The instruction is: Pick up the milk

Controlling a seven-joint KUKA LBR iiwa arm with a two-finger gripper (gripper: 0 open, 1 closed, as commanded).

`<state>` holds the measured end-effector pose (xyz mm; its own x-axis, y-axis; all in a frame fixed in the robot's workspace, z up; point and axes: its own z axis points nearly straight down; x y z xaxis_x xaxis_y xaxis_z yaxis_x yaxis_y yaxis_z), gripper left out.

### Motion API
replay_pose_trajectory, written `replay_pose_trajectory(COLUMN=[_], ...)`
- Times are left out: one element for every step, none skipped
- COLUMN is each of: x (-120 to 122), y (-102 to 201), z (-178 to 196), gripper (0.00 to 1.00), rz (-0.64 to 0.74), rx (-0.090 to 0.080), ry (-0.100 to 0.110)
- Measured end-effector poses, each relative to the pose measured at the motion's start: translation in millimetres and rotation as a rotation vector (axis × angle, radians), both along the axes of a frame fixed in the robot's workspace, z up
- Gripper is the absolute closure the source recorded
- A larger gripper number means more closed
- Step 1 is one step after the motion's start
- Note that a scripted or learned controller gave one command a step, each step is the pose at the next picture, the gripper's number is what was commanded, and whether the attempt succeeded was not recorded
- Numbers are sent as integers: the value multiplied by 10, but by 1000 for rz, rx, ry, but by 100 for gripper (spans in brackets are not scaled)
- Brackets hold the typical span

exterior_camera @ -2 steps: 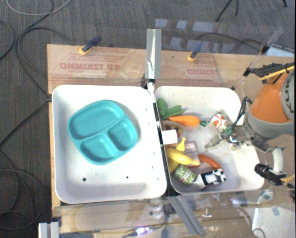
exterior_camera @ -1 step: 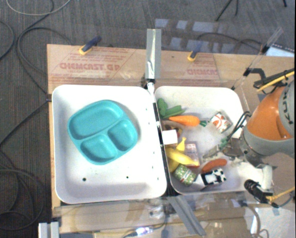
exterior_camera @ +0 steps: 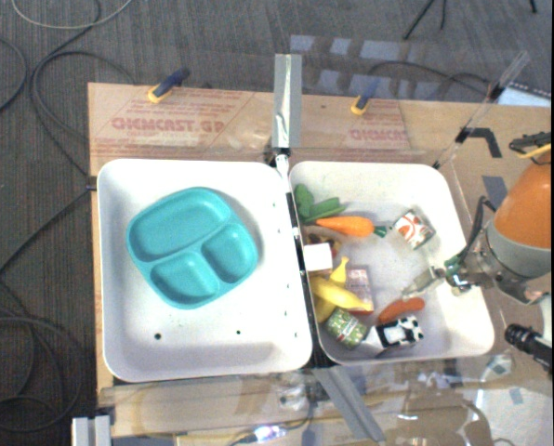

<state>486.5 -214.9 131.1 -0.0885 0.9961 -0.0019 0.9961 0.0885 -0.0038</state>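
Note:
The milk (exterior_camera: 400, 331) is a small black-and-white cow-patterned carton lying near the front edge of the right bin (exterior_camera: 463, 212). It rests just below a red sausage-shaped toy (exterior_camera: 401, 308). My gripper (exterior_camera: 437, 278) hangs low over the right side of that bin, up and to the right of the milk and apart from it. Nothing shows in its grasp. The orange band of the arm (exterior_camera: 528, 214) sits above it at the right edge.
Also in the right bin are an orange carrot (exterior_camera: 344, 224), a green vegetable (exterior_camera: 307, 203), a white block (exterior_camera: 317, 256), a yellow banana (exterior_camera: 333, 294), a green can (exterior_camera: 347, 328) and a red-and-white carton (exterior_camera: 412, 229). A teal divided plate (exterior_camera: 195, 246) lies in the left bin (exterior_camera: 128, 342).

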Motion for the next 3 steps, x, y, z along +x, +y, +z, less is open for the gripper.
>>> replay_pose_trajectory(x=[-29,-1,109], y=[-85,846,328], z=[84,-418,-315], gripper=[0,0,0], rz=[413,409,450], rx=[3,-2,3], ry=[-1,-10,-2])
